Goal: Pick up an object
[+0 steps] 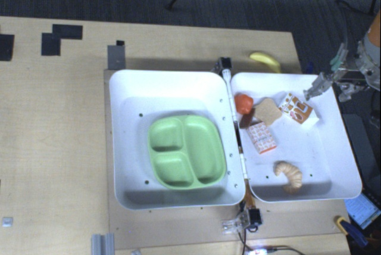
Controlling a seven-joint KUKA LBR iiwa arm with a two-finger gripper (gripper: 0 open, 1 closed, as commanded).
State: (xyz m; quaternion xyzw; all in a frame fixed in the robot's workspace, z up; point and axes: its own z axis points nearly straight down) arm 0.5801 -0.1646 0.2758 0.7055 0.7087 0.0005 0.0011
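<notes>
Camera view: slanted look down on a pale wood surface carrying two white bins side by side.
Left bin: holds a green divided tray, lying flat.
Right bin: landmark for the loose things.
Red tomato-like ball: at that bin's far left corner, touching a tan bread slice.
Red-and-white patterned packet: just below the bread slice.
Brown-and-white box: near the bin's far edge.
Croissant: near the bin's near wall.
Banana: on the surface beyond the bin.
Pincer: over the bin's far right corner, gripping nothing; whether open or closed, I cannot tell.
</notes>
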